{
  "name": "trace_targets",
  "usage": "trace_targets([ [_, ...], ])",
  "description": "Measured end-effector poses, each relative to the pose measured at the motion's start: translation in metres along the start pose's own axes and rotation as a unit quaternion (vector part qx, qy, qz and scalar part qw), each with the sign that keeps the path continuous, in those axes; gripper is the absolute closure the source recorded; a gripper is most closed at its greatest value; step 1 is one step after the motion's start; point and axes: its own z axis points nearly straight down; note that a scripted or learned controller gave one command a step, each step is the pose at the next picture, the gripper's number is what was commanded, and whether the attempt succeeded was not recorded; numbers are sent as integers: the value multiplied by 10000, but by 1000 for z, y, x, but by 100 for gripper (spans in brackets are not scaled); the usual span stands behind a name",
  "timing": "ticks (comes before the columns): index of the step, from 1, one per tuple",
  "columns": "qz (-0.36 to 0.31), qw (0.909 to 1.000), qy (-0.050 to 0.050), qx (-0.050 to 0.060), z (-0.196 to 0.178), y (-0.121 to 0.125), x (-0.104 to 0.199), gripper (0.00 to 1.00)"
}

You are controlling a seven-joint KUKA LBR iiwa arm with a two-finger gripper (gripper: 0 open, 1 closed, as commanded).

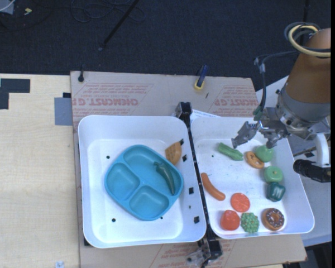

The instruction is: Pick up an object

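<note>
My gripper (257, 137) hangs over the far part of the right bin (307, 205), open, with nothing between its fingers. Just below and left of it lies a green cucumber (230, 151). An orange ring (254, 160) and a light green piece (264, 153) lie right under it. Further toward the front are a green apple-like piece (273, 175), a dark green pepper (276, 191), a hot dog (213, 186), a tomato slice (240, 201), a red fruit (230, 220), broccoli (249, 222) and a donut (273, 219).
The left bin (92, 149) holds a blue divided plate (128, 186) with a dark green bean (166, 175) on it, and a brown pastry (173, 152) by its right wall. A black clamp (184, 109) sits where the bins meet at the back.
</note>
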Motion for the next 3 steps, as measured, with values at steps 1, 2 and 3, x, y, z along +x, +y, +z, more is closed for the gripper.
trace_targets([
  [1, -1, 10000, 2, 17, 44, 2, 6, 0],
  [2, 4, 10000, 3, 22, 88, -1, 7, 0],
  [3, 4, 10000, 7, 33, 145, -10, 16, 0],
])
